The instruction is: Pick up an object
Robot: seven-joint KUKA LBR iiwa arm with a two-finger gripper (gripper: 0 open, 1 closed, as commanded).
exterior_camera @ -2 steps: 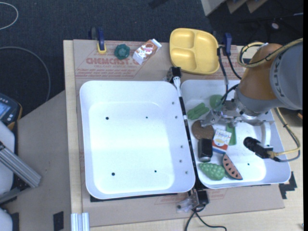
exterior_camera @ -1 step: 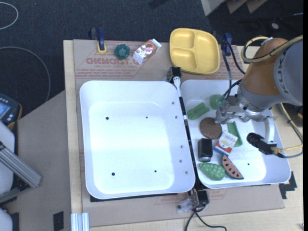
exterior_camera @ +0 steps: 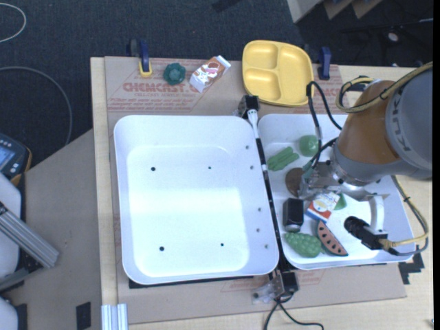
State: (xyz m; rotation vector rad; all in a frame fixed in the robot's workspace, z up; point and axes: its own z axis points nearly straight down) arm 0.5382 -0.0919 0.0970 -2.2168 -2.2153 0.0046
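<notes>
My gripper (exterior_camera: 316, 184) is low in the right bin (exterior_camera: 385, 253), reaching in from the right under the orange wrist band. It hangs just right of a brown round object (exterior_camera: 295, 179) and above a red, white and blue packet (exterior_camera: 324, 205). A black block (exterior_camera: 293, 213) lies to its lower left. Two green pieces (exterior_camera: 282, 159) (exterior_camera: 308, 144) lie further back. A bumpy green item (exterior_camera: 302, 244) and a watermelon slice (exterior_camera: 331, 238) rest near the bin's front wall. The arm hides part of the bin's right side.
The left bin (exterior_camera: 137, 136) sits beside the right one. Behind the bins lie a yellow divided tray (exterior_camera: 276, 71), a small carton (exterior_camera: 209, 73), a green knob (exterior_camera: 174, 72) and two blue clamps (exterior_camera: 143, 55). Cables run along the right edge.
</notes>
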